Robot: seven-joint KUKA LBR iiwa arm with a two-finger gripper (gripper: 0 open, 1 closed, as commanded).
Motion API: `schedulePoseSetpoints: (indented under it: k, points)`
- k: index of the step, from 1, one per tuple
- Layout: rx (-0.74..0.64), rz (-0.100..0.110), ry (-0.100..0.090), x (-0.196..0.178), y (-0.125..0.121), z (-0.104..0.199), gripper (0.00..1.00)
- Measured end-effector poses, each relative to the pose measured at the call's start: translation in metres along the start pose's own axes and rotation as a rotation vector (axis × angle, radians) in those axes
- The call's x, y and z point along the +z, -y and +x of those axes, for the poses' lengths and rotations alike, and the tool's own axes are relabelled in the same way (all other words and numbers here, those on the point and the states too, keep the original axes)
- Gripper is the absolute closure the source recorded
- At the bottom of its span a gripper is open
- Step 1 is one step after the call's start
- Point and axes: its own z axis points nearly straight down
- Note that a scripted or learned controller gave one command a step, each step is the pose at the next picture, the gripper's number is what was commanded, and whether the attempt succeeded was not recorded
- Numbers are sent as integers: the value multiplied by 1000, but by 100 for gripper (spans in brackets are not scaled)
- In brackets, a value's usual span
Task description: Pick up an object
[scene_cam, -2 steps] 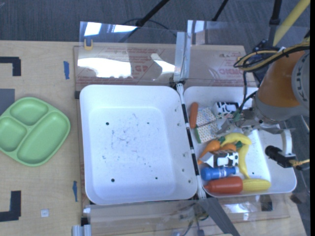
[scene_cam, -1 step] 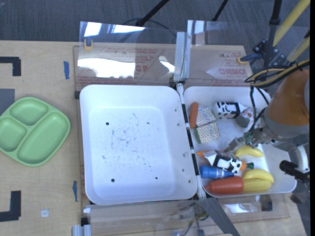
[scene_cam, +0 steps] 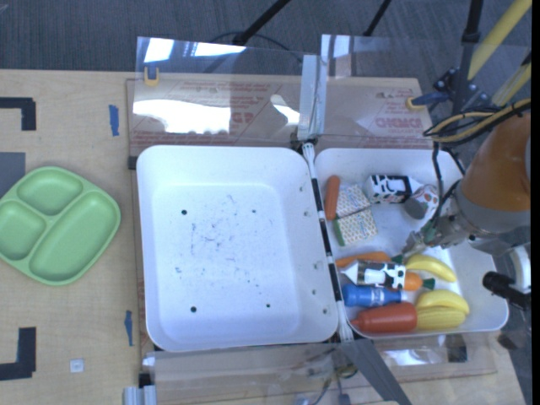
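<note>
Green divided plate (scene_cam: 57,224) on wooden counter (scene_cam: 67,108), far left, well apart from bins. Blue tape bits (scene_cam: 113,118) on counter nr left bin. Clear plastic panels (scene_cam: 219,91) upright behind bins. Dark carpet (scene_cam: 84,15) beyond.

Grey arm (scene_cam: 498,218) with a broad orange band (glossy, rounded) and black cables near the wrist
</note>
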Motion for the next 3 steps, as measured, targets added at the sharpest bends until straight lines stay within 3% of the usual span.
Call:
schedulePoseSetpoints:
  k: [1,3]
  points:
    - [93,9,-3,-96,-8,23,100]
    - [93,2,1,-116,-10,21,100]
